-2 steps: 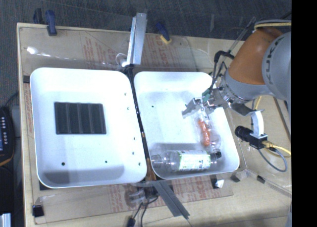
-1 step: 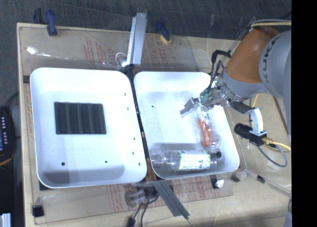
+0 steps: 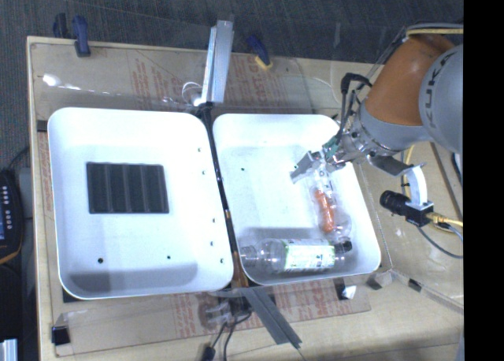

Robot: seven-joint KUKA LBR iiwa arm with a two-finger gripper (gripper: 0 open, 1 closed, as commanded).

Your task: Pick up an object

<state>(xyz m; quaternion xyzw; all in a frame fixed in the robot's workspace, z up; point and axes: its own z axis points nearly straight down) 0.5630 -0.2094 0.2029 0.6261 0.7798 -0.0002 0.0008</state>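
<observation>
Right bin: gripper, finger state unclear, is hovering above its orange-filled clear packet, likely targeting it; plastic bottle is lying along its near wall.

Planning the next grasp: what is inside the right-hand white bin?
The right-hand shallow white bin holds a clear plastic bottle with a green label lying along its near wall, and an orange object in clear wrapping. The end effector covers the wrapping's top.

Left shallow white plastic bin holds a dark ribbed rectangular tray; right bin holds a clear plastic bottle at its front wall.
</observation>
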